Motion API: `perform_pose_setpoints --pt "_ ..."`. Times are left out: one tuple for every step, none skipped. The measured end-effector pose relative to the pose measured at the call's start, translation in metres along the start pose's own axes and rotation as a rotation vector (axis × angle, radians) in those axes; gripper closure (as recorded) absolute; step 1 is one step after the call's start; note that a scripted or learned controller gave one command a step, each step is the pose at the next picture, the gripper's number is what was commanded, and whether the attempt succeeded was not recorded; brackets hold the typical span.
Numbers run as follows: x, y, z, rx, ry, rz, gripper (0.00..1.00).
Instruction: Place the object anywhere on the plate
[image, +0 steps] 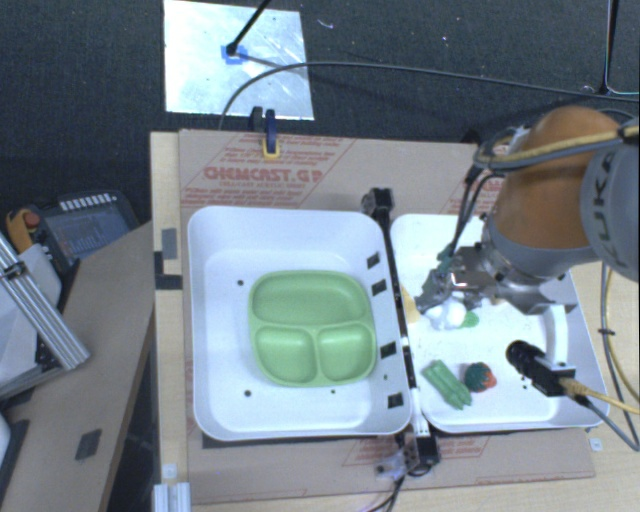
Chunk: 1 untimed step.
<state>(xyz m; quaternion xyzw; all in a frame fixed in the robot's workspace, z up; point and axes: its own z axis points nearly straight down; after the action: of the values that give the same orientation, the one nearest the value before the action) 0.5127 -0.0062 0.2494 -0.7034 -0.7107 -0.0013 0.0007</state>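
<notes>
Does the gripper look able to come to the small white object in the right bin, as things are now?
Probably yes. The gripper hangs just above the white object in the right bin, and nothing lies between them. The green piece and the round red-and-green piece lie apart, nearer the front wall.

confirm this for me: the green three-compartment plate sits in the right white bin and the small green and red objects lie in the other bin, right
Not quite. The camera view shows the green three-compartment plate in the left white bin, not the right. The small green object and red object do lie in the other bin.
</notes>
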Motion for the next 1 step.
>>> perform_pose_setpoints --pt "0.0610 0.0065 0.0041 0.000 -0.001 0.000 1.00"
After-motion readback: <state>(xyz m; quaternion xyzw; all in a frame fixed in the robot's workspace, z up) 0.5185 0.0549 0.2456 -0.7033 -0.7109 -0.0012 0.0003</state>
